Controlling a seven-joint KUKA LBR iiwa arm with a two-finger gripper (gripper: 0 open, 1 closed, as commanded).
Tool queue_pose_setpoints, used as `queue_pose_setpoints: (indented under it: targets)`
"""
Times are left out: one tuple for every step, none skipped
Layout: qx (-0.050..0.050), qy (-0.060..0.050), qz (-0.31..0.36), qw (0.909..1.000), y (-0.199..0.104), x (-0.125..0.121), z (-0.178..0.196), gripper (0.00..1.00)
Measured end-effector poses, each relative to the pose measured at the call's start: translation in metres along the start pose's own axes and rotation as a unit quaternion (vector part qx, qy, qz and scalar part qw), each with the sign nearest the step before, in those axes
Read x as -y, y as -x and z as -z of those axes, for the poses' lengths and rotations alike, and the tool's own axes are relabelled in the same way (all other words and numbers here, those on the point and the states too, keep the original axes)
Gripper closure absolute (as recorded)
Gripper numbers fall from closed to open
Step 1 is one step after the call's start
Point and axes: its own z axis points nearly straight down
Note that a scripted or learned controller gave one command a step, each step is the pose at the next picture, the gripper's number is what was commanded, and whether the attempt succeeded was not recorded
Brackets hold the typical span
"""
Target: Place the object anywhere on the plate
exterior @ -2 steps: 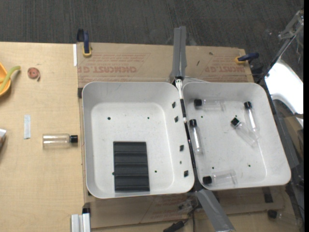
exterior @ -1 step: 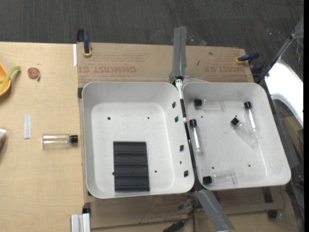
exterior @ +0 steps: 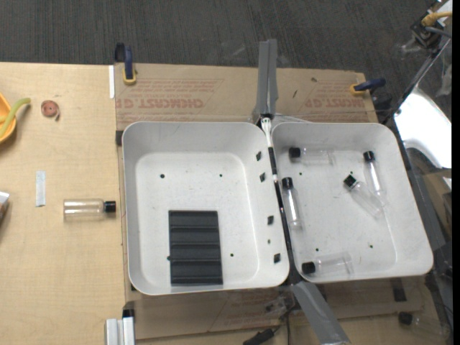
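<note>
Here, two white bins sit side by side at mid-frame. The left bin holds a dark ribbed plate at its lower middle, long axis running up and down the frame. The right bin holds clear vials with black caps: one along its left wall, upright in the frame, cap at top; one near the top left, lying crosswise, cap left; one right of centre, slanting, cap uppermost; one at the bottom, crosswise, cap left. A loose black cap lies just beside the slanted vial. Another vial rests on the bench, left of the bins, cap right.
</note>
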Motion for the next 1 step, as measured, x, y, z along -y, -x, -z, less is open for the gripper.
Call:
queue_pose_setpoints:
  targets:
    - [-0.001, 0.000, -0.048, 0.9988, 0.0726, -0.0439, 0.0033, 0.00]
